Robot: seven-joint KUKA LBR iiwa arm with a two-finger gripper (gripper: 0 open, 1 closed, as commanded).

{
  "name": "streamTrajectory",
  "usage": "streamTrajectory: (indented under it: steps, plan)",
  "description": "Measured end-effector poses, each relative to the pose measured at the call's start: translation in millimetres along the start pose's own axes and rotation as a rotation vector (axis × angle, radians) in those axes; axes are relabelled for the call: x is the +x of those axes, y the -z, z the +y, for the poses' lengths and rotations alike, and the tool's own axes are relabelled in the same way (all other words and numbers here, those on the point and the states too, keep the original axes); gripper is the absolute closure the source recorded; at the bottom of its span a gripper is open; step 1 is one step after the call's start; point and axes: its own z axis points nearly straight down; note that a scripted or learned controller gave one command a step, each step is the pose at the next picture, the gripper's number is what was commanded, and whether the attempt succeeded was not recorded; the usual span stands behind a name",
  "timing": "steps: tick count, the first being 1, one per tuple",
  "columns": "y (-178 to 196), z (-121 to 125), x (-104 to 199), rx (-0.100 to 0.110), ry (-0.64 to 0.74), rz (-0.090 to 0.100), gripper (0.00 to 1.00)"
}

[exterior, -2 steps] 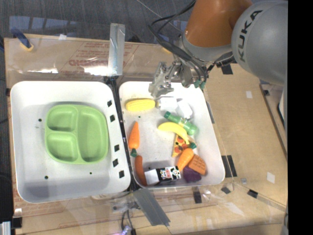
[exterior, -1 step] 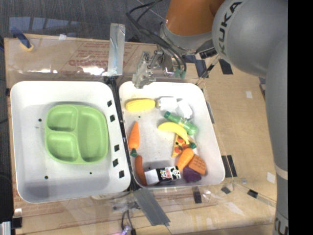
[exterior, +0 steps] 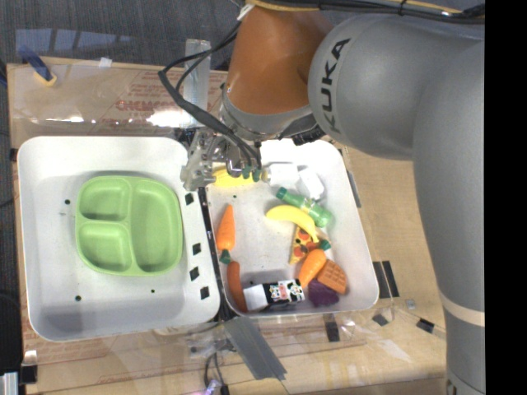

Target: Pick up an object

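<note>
1. Tool (exterior: 216,164) low at the right bin's (exterior: 356,220) top-left corner, over a yellow item (exterior: 235,179); finger state can't tell.
2. Right bin: carrot (exterior: 225,227) by left wall, banana (exterior: 290,215) centre, green bottle (exterior: 306,205) near top right, purple block (exterior: 328,285) at bottom right.
3. Left bin (exterior: 33,220): green tray (exterior: 129,225).

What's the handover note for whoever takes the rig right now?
Gripper: low over the upper left corner of the right bin, by the wall between the bins; whether it is open or shut can't be told, and nothing is visibly held.
Right bin holds the toys: carrot, banana, green bottle, a yellow piece beside the gripper, and more at the lower end.
Left bin: green divided plate.
Done: no pick confirmed.
Left: grasp one object and lift it.
</note>
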Motion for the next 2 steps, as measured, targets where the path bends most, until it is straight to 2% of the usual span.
streamTrajectory:
  steps: [1,2]
  plan:
    - [71.5,-110.8,-6.7,0.007,0.071,-0.016,1.00]
    - [35.5,-24.5,-27.5,0.001,0.284,-0.004,1.00]
